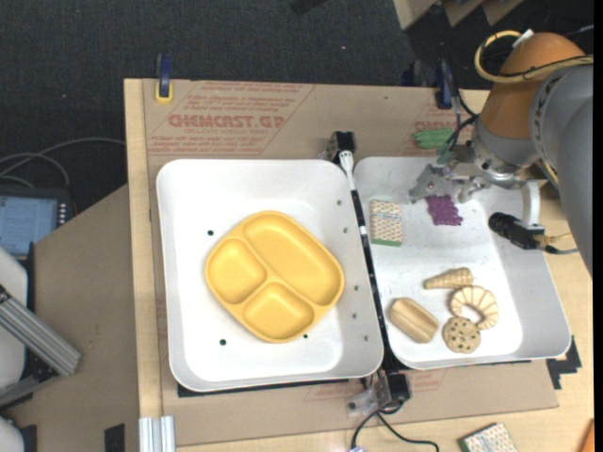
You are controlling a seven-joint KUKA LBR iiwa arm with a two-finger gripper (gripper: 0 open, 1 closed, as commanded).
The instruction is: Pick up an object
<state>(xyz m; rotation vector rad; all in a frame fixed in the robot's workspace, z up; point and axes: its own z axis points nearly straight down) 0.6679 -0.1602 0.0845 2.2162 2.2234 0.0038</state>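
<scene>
Camera view: purple object (445,211) just below jaws (443,184).

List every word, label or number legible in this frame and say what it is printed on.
"CHEMCAST GP", red print along the top left of the brown protective sheet covering the bench board.
The smaller red lines above and beneath it: too blurred to read.
Red print on the sheet near the green clamp: partly hidden, unreadable.

Brown-topped bench (236,121), two white bins (179,252) side by side
</scene>
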